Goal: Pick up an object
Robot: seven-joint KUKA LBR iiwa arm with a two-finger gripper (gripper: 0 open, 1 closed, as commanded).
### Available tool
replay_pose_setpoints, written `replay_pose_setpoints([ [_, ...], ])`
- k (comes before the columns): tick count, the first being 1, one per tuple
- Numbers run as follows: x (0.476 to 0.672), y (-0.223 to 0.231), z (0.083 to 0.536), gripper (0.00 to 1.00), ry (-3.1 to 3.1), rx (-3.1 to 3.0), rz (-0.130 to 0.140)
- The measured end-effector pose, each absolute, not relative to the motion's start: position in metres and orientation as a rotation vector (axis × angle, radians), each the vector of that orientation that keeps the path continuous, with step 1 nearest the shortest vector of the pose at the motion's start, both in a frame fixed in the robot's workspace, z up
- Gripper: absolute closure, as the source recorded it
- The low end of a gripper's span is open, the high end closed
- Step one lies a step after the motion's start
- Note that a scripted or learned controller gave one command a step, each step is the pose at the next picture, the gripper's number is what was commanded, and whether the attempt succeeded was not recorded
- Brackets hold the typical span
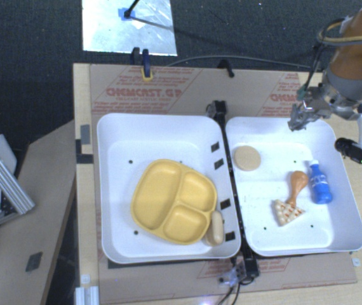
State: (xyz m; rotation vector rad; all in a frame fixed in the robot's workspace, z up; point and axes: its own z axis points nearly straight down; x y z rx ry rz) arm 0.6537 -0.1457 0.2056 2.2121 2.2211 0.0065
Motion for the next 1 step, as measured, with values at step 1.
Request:
replay_pose_setpoints([
  [1,0.6552,-0.1457,0.2378,1.0,2.222,2.213,0.006],
])
